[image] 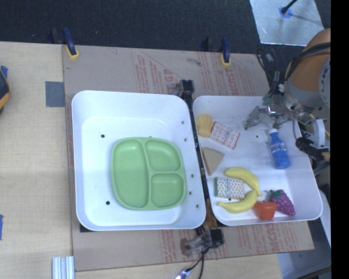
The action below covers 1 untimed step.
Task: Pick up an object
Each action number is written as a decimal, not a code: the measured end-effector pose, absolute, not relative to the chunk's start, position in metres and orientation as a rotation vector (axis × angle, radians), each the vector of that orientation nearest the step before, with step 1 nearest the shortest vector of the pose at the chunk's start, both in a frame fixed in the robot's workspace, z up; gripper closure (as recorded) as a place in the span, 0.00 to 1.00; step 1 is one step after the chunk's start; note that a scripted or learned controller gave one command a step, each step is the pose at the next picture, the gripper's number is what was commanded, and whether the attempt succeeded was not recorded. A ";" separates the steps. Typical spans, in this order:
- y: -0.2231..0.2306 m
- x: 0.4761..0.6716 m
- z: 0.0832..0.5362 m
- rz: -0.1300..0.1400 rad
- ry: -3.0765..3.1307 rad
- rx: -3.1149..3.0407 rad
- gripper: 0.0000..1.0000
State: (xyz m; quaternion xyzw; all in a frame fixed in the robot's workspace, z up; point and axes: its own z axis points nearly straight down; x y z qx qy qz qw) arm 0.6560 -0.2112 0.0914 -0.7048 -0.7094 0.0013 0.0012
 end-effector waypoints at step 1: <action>-0.212 0.608 0.092 0.006 -2.227 -2.214 0.00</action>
